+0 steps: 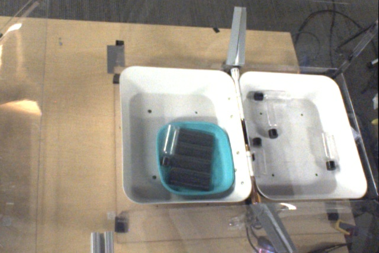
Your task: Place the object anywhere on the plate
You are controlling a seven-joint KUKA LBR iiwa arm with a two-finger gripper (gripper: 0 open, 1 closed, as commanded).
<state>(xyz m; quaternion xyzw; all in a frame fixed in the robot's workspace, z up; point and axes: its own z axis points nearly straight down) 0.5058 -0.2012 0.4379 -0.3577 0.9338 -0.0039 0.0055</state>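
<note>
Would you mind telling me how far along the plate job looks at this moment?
It looks largely done: dark ribbed blocks and a clear cylindrical piece already lie on the teal plate in the left bin. Nothing appears to be in hand. Possibly left: several clear tubes with black caps lie in the right bin; whether they also belong on the plate, I cannot tell.

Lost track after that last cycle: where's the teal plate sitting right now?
The teal plate lies in the left bin in the camera view, toward its near right corner beside the divider between the bins, with dark ribbed blocks on it.
</note>
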